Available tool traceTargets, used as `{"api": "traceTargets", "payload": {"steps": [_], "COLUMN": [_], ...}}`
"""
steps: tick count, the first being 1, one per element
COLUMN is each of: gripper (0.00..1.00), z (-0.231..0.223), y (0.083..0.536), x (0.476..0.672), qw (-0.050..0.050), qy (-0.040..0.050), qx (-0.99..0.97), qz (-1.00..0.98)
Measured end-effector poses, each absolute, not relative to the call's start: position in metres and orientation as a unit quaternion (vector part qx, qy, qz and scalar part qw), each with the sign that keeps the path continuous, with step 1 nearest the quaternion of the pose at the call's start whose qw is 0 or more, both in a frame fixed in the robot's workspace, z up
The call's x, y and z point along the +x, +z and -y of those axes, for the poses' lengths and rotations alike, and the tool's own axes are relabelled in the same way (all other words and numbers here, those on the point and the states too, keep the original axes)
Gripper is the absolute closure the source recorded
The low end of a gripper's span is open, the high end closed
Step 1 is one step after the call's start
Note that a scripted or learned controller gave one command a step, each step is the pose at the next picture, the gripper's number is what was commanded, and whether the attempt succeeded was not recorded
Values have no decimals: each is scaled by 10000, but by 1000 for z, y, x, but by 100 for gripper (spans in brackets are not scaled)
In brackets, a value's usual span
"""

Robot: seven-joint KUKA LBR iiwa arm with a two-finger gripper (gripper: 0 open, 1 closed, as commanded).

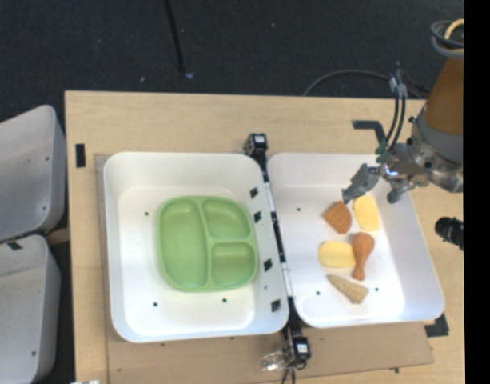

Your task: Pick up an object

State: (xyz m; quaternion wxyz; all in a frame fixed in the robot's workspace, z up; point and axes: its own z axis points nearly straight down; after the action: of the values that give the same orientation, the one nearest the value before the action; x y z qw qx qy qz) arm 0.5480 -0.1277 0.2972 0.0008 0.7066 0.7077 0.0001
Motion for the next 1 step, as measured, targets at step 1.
{"api": "traceTargets", "payload": {"steps": [1], "gripper": [0], "z": [136], "y": [245], "x": [540], "qw": [-8], "qy": [-16], "qx": [7072], "qz": [-7070]}}
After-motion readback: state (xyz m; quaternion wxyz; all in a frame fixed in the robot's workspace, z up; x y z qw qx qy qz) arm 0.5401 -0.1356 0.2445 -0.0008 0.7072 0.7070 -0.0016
